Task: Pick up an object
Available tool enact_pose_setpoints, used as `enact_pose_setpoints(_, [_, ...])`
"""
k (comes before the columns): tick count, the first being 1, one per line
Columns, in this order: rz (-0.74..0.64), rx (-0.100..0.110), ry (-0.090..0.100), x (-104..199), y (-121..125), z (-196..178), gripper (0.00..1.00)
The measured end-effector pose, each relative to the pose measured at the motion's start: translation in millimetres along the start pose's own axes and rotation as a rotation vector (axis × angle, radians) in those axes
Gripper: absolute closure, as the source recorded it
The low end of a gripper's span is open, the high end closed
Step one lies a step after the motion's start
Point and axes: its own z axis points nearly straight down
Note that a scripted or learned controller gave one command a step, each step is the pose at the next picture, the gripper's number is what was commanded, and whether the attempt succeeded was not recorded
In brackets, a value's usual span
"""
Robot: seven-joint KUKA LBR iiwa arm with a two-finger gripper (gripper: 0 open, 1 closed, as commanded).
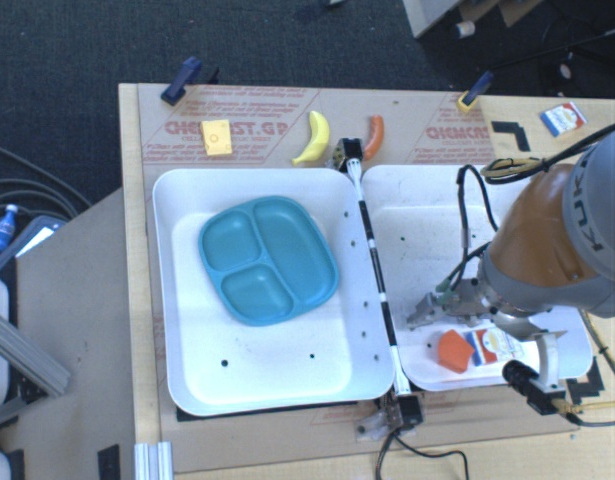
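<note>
Reading partly "CH...ST.G.P" on bench board (237, 126); yellow tag (216, 138) beside it.

Left bin (187, 368): blue tray (268, 259) fills its centre, open floor from 5 to 7 o'clock

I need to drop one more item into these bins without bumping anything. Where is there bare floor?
Left bin: a bare strip along the near wall, in front of the blue divided plate. Right bin: the far half, between the divider and the arm, is bare. Its near end is crowded, with the gripper over the orange object.
</note>
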Motion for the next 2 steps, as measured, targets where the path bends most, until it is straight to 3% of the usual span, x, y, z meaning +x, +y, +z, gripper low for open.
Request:
enact_pose_setpoints(1, [0.0,-0.001,0.0,0.3,0.1,-9.6,1.0])
enact_pose_setpoints(2, [0.0,0.0,0.0,0.3,0.0,-9.5,0.0])
